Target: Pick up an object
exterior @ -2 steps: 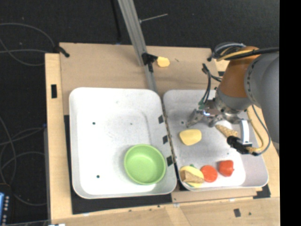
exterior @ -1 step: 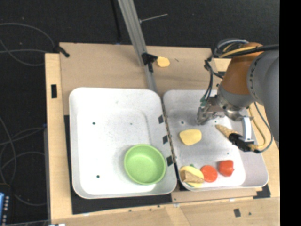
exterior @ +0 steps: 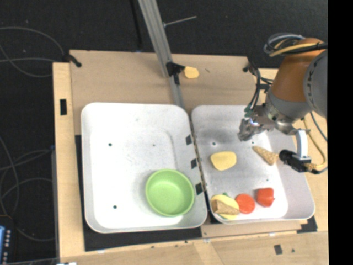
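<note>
Hovering Above the Right Bin

Gripper [exterior: 248, 129] hangs over the right bin [exterior: 220, 120] at its 1 o'clock corner; whether its jaws are apart or together cannot be told. At 4 o'clock just beside it lies a tan wedge [exterior: 265, 155]; at 7 o'clock, a yellow lump [exterior: 223, 160].

The right bin [exterior: 220, 120] is lying mostly bare across its far half and middle, giving open passage there. A yellow lump [exterior: 223, 160] is sitting near its left edge, a wedge [exterior: 265, 155] toward its right edge, and a tomato [exterior: 245, 203] and red pepper [exterior: 265, 196] are crowding its near edge.
</note>
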`<state>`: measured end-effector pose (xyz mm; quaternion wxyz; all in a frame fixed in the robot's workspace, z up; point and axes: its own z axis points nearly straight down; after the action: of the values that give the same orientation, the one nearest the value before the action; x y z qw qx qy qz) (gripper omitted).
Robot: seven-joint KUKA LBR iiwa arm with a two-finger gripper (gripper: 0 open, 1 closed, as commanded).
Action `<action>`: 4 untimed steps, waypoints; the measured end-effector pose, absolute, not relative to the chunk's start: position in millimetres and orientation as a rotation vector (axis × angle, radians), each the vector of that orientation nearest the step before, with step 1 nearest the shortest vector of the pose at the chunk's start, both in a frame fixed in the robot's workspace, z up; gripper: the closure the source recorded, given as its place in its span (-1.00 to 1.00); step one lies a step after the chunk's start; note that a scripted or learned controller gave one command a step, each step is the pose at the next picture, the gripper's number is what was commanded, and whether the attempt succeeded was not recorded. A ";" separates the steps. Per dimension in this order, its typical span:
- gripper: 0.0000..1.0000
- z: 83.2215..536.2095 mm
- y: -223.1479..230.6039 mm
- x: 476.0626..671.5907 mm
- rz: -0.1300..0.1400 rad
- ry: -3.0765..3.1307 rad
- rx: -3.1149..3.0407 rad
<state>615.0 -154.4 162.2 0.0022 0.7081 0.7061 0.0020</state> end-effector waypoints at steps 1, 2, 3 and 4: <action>1.00 227.4 -154.9 616.3 0.008 2.220 2.213; 1.00 285.1 -164.4 622.4 0.007 2.222 2.210; 1.00 274.6 -109.0 612.3 -0.001 2.227 2.215; 1.00 278.8 -59.4 607.6 0.002 2.229 2.214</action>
<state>607.6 -59.4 278.8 0.0001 0.7046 0.7096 0.0007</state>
